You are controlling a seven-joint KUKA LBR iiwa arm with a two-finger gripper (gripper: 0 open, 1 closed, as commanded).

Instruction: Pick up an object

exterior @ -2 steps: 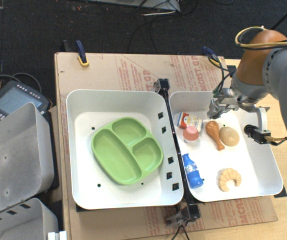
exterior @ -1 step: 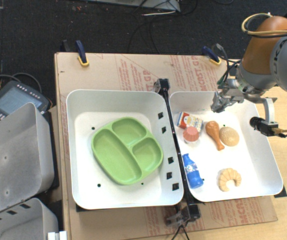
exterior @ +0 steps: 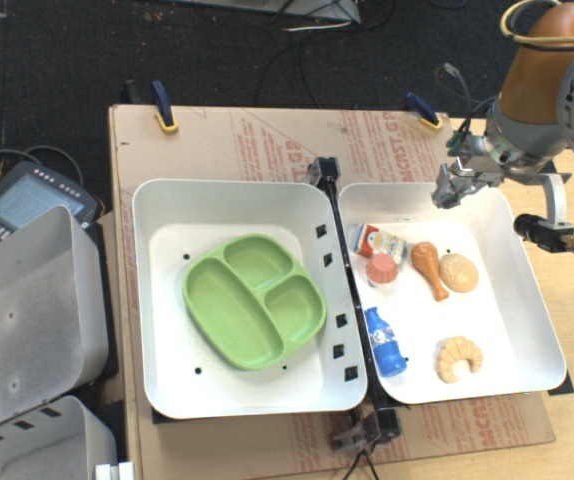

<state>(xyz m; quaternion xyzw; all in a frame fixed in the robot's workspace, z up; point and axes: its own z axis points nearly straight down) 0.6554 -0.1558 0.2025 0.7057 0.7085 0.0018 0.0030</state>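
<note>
The right bin holds several small items: a red and white carton with a pink round piece beside it, an orange drumstick, a tan bun, a blue bottle and a croissant. My gripper hangs over the bin's back edge, above and behind the drumstick and bun, apart from all of them. Nothing shows between its fingers.
A green divided plate lies in the left bin. A black divider runs between the bins. Clamps sit at the board's back corners. Grey containers stand left of the bench.
</note>
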